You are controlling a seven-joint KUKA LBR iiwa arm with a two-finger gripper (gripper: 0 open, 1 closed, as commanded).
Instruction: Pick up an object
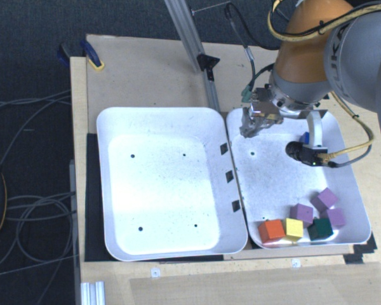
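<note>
Gripper [251, 127] over right bin's [349, 170] far-left corner, open/closed unclear; blocks [301, 220] clustered near corner.

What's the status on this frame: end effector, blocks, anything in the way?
End effector low at right bin's far left corner, nothing seen in it. Blocks clustered at near edge, untouched. Nothing between them.

Dark carpet floor [32, 24] w/ loose cables [25, 202] left — pale wood bench [146, 68], metal pole [187, 30].
</note>
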